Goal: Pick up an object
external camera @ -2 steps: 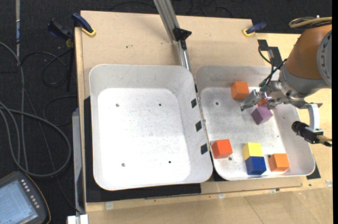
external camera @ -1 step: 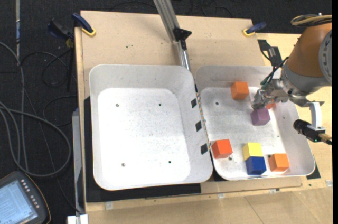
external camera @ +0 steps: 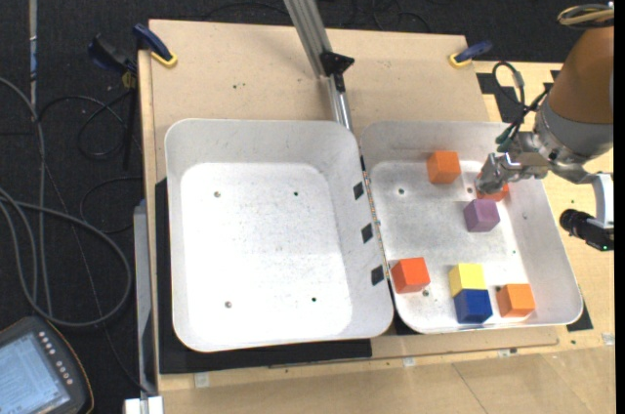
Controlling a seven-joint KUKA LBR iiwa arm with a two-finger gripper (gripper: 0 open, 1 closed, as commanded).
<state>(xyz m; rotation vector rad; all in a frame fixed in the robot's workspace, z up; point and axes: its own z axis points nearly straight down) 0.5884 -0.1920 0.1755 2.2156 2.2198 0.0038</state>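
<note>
Where the arm reaches in, the tool (external camera: pixel 493 180) sits low in the right bin (external camera: pixel 557 251), touching a purple cube (external camera: pixel 481 215). Finger state: cannot tell. Orange cube (external camera: pixel 443 167) near, toward the bin's far edge.

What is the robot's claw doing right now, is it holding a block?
Gripper: low in the right bin, just above the purple block, with something red-orange right at its tip. Open, shut or holding anything: cannot be told.
</note>
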